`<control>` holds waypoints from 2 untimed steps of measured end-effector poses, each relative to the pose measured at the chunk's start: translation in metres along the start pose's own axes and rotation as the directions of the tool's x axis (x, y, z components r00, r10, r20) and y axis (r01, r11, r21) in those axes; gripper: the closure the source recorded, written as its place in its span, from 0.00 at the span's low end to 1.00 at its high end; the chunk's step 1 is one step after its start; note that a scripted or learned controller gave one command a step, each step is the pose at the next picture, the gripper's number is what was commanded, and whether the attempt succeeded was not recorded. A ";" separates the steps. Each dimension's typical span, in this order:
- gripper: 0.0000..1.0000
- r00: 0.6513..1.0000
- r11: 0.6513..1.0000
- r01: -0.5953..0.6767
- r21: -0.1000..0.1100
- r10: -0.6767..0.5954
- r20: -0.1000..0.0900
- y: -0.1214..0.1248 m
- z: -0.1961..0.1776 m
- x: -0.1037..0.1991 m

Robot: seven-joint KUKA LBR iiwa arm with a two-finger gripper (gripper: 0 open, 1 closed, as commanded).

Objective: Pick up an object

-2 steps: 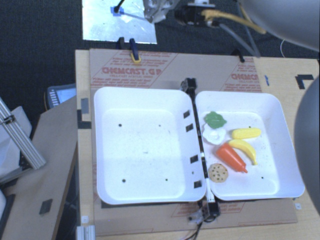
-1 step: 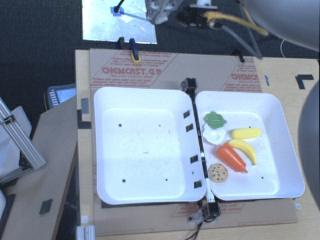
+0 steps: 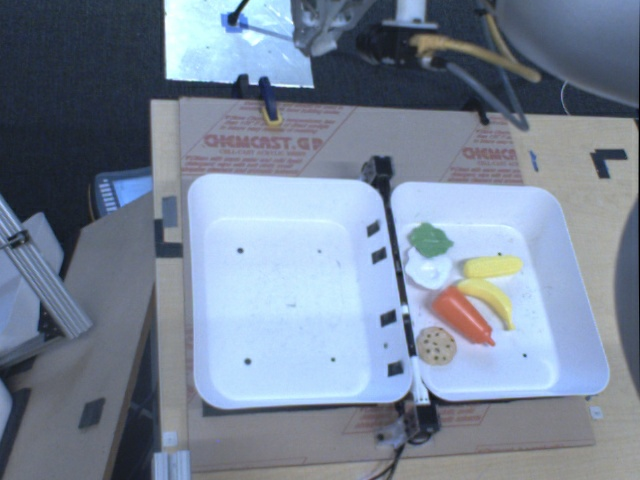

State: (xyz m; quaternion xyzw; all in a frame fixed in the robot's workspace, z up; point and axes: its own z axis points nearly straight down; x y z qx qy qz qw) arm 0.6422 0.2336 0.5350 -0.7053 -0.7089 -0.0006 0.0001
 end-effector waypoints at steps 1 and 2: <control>1.00 1.000 1.000 0.001 0.000 -0.001 0.000 -0.010 0.000 0.000; 1.00 1.000 1.000 -0.007 -0.003 0.007 0.001 0.024 0.000 -0.047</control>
